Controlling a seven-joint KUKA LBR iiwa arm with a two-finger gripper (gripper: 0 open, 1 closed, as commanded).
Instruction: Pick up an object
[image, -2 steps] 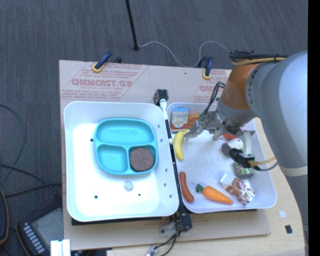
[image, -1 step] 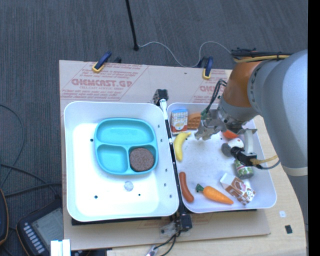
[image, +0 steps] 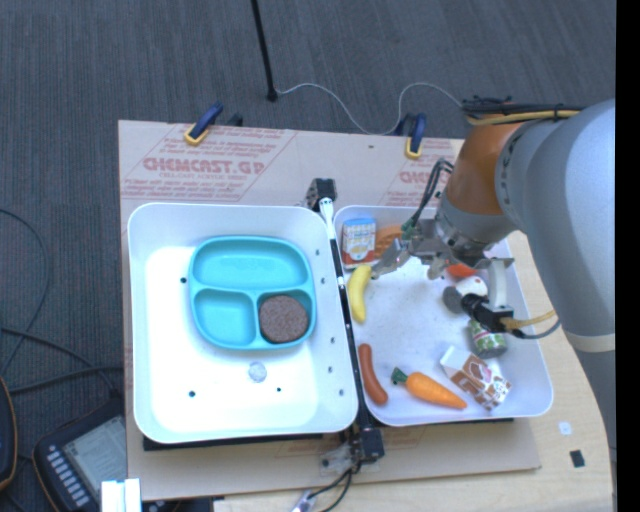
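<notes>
Banana (image: 357, 291) lay in the right bin (image: 530, 400), close against its left wall, just left of and below the gripper (image: 425, 250), which hung over the bin's upper part. Whether anything sat in the gripper, or how wide it stood, could not be told from above. Behind the banana stood a small carton (image: 358, 239). Lower in the same bin lay a sausage (image: 371, 373), a carrot (image: 430, 388) and a printed packet (image: 480, 380). The left bin (image: 160, 400) held a blue divided tray (image: 235, 290) with a brown patty (image: 284, 317).
</notes>
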